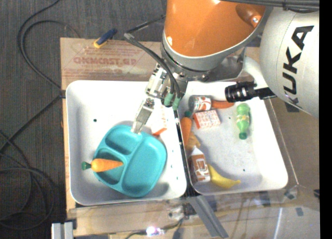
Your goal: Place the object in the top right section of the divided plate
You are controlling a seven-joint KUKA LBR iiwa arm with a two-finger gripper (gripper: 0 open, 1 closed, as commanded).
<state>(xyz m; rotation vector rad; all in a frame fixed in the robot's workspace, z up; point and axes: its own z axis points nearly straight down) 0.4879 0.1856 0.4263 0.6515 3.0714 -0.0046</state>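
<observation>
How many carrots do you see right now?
2. One carrot lies on the teal divided plate in the left bin. Another lies at the right bin's left edge. The arm may hide more.

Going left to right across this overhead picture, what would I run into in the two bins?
Carrot lying on the teal divided plate → the tool above the plate's upper edge → brown bottle → yellow banana → green bottle.
</observation>
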